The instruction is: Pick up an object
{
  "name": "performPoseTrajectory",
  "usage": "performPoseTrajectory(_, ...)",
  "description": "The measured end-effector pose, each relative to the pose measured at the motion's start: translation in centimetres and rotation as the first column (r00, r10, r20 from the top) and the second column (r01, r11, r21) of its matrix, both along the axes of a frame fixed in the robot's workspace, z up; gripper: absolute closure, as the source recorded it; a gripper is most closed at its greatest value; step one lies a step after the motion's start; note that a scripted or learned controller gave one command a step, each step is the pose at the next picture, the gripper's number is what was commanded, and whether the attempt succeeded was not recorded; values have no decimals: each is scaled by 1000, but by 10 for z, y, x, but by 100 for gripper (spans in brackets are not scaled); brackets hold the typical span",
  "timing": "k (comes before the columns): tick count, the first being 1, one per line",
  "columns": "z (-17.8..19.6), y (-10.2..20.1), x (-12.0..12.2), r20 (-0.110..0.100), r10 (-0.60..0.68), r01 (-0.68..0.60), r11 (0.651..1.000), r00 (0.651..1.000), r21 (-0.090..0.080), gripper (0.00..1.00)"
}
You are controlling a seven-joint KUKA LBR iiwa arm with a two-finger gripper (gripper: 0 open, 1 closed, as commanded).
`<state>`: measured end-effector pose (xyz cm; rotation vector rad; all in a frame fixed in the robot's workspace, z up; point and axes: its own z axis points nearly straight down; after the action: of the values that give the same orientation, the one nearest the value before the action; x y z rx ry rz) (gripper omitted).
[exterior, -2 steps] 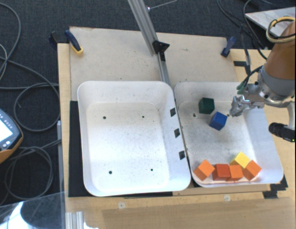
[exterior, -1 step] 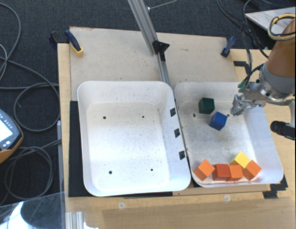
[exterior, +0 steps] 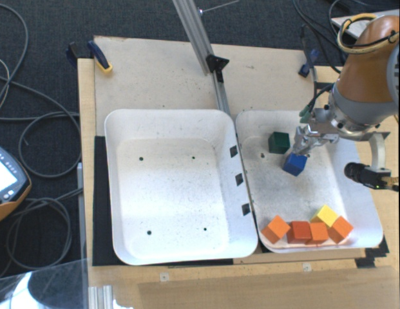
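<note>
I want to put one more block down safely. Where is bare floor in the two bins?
The left bin offers bare floor from wall to wall. In the right bin, the middle is free, between the blue block and the orange and yellow blocks crowding the near wall. Near the green block and the hand it is tight.

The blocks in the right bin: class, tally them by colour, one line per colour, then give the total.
Orange blocks: 4
Yellow block: 1
Blue block: 1
Green block: 1
Total: 7 blocks, all in the right bin.
</note>
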<state>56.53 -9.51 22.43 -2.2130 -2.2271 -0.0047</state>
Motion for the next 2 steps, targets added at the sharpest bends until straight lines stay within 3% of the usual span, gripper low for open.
performPoseTrajectory(2, 6, 102, -9, -3, 0, 0, 1000, 1000, -1, 100)
